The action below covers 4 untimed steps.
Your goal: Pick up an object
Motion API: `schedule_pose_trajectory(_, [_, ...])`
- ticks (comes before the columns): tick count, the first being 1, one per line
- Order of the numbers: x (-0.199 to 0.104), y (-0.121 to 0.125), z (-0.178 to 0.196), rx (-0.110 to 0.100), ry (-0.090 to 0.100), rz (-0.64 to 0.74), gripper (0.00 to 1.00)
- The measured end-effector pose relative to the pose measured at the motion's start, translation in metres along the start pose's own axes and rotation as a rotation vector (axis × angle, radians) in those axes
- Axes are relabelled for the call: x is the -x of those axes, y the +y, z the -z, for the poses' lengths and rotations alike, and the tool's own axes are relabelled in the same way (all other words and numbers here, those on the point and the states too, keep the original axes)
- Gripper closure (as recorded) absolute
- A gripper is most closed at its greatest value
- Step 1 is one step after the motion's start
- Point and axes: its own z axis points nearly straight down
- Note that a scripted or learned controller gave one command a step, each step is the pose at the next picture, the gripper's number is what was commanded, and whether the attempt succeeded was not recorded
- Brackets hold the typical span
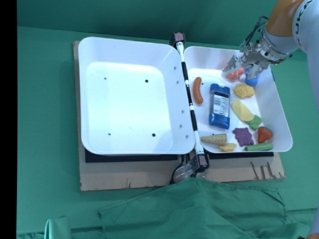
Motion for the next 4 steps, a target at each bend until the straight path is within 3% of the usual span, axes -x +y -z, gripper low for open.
schedule_pose_trajectory(1, [0.021,-0.029,-0.038,-0.004,0.002,0.002,0.0])
schedule_pose_trajectory(2, [0.021,-0.074,-0.035,-0.002,0.001,0.003,0.0])
schedule_pose_trajectory(4, [0.02,-0.085,-0.035,0.002,0.0,0.004,0.0])
